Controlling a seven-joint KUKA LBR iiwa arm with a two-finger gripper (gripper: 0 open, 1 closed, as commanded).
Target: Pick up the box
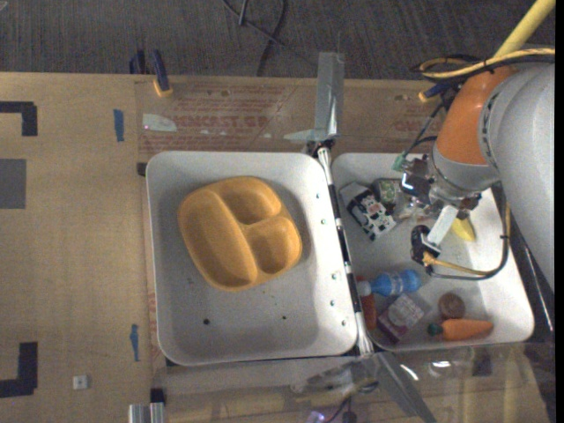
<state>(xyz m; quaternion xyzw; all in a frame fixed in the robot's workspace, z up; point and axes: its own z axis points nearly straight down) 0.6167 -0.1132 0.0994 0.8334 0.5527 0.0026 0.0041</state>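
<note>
progress: not started, box [371, 213] lies in right bin [511, 311] upper-left, near divider | gripper [426, 241] hovers just right of it, apart (finger state: cannot tell, nothing visibly held) | left: descend, grasp, lift

One fixed camera hangs above the bench [79, 236] and looks down at a slight slant, far enough off to take in both bins: the left bin [167, 324] whole, the right bin [520, 311] perhaps just cut at its edge. The arm [520, 122] enters from the right.
</note>
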